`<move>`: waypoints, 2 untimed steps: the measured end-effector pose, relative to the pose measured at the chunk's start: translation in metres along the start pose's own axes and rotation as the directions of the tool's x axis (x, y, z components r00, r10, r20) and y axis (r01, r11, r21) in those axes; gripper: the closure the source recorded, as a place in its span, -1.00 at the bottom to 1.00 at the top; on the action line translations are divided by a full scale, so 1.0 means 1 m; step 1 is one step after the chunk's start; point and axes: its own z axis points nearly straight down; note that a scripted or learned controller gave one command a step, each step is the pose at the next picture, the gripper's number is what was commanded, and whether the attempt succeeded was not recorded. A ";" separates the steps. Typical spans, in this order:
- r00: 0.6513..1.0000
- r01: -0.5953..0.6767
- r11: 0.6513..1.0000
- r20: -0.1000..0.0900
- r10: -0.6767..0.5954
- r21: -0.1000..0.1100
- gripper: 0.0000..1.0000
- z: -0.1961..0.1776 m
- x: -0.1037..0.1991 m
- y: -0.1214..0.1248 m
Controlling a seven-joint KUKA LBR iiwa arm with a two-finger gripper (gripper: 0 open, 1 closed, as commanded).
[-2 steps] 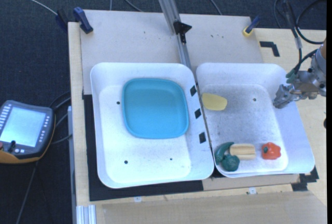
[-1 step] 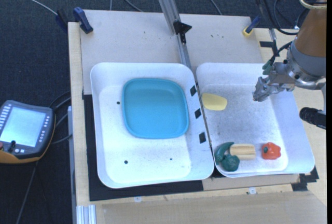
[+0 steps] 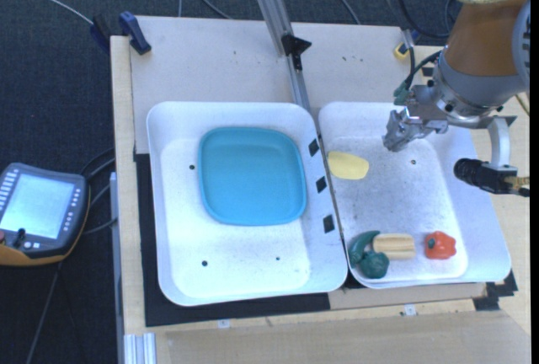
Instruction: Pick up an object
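White bins sit side by side on the counter (image 3: 210, 59); the left bin (image 3: 168, 135) carries a blue plate (image 3: 253, 175), the right bin (image 3: 472, 261) carries the loose things I can choose from. Yellow piece (image 3: 348, 165) lies at the right bin's left wall, mid-frame. Along that bin's lower edge, a row: green piece (image 3: 367, 254), tan block (image 3: 394, 246) touching it, red piece (image 3: 439, 245) just beside the block.

Gripper (image 3: 397, 138) hangs over the upper part of the right bin, right of centre frame, with the grey and orange arm above it at upper right. Nothing sits between its tips that I can make out, and it appears to touch none of the objects. I cannot tell how far it is spread from this slant.

My read: approach stage, nothing picked yet. Nearest candidate is the yellow piece, down and left of the gripper. To do it well I would centre over it first, descend straight, and keep clear of the bin wall it lies against. The lower row is crowded; a grasp there risks nudging neighbours.
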 end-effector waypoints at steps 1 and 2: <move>1.000 0.000 1.000 0.000 0.000 0.002 1.00 0.015 0.051 0.025; 1.000 0.000 1.000 0.000 0.000 0.002 1.00 0.026 0.105 0.047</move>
